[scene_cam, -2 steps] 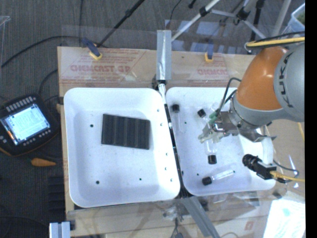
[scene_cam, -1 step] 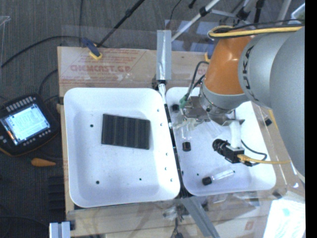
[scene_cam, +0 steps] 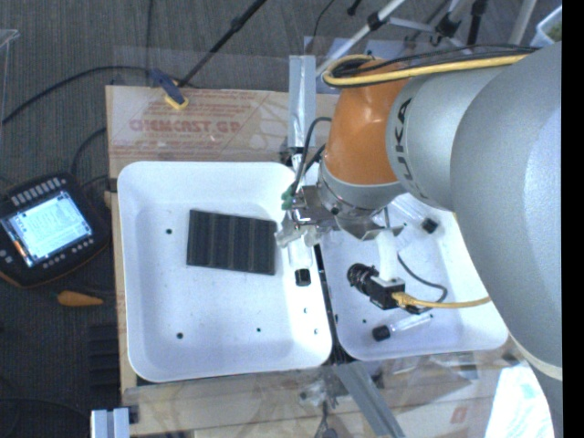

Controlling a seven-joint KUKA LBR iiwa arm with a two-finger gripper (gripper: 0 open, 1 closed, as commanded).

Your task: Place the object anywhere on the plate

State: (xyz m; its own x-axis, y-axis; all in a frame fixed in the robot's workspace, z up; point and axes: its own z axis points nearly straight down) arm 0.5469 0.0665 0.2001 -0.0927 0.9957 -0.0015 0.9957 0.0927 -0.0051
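The gripper [scene_cam: 297, 234] hangs low over the seam where the two white bins meet on the counter, tucked beneath the orange band [scene_cam: 365, 140] of the arm. From where I stand the wrist hides too much of it, so I cannot tell how wide it is set or whether it has anything in it. Just below it, against the inner wall of the left bin [scene_cam: 146, 336], sits a small white piece [scene_cam: 303, 277] with a dark face; I cannot say whether that belongs to the gripper or lies loose. The plate [scene_cam: 231, 242], a dark ribbed rectangle, lies flat on the floor of that bin, just beside the gripper on the camera's left, its long side running across the bin. What I take for the object is a pale marker [scene_cam: 406, 323] with a black cap, lying flat in the right bin [scene_cam: 474, 327] near its front edge. It is apart from the gripper, on the side away from the plate. Its long axis runs nearly across the bin, with the capped end toward the seam and a little nearer the front. As I judge it, the gripper sits between the two, so the arm must first go away from the plate, close across the marker's narrow width, then carry it back over the dividing walls. Being round, the marker may roll when touched.
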